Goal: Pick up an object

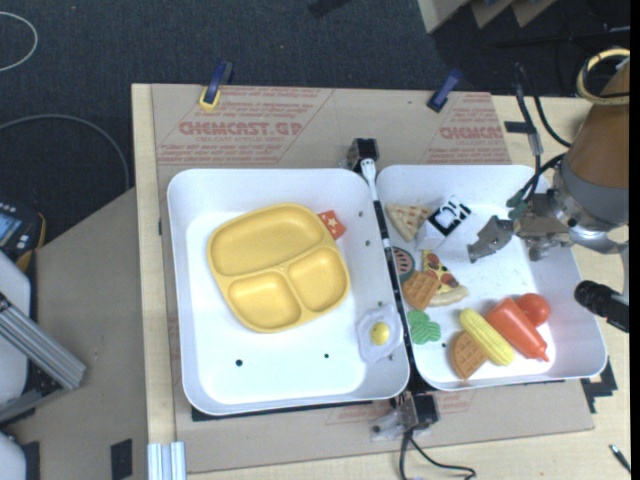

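The right bin [560, 368] holds several toy foods: a pizza slice [408, 219], a black-and-white piece [449, 215], a waffle with a small pile [430, 282], green broccoli [424, 327], a yellow corn cob [486, 337], a round cookie [465, 356] and a red pepper [523, 325]. My gripper [493, 239] hangs over the upper right part of this bin, above bare white floor, right of the black-and-white piece and above the red pepper. I see nothing between its fingers.
The left bin [190, 298] carries a yellow divided plate [277, 265], a small orange-red piece [331, 224] at the plate's upper right and a fried egg [377, 333] by the right wall. Clamps and cables sit at the bins' far edge.
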Controlling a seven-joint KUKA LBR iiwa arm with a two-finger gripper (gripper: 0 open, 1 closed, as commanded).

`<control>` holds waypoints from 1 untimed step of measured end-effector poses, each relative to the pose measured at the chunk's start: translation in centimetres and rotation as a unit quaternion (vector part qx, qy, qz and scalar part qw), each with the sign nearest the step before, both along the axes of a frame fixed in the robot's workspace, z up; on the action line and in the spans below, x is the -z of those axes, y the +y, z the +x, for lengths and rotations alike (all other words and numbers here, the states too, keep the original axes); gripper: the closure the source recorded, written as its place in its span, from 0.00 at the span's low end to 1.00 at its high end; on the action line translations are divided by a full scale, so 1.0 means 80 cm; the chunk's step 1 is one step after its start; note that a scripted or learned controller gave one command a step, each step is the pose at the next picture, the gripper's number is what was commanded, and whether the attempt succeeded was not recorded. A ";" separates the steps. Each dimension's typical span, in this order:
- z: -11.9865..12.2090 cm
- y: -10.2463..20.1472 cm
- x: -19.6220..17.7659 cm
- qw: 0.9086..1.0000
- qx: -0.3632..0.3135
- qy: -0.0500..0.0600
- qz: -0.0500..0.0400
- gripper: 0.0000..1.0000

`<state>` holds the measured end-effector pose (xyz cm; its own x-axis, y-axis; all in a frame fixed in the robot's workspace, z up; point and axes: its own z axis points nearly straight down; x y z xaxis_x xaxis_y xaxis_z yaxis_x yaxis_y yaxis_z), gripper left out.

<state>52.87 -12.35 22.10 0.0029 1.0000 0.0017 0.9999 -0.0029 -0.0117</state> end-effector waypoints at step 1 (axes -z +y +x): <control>0.003 0.000 -0.007 1.000 -0.001 -0.006 -0.001 0.00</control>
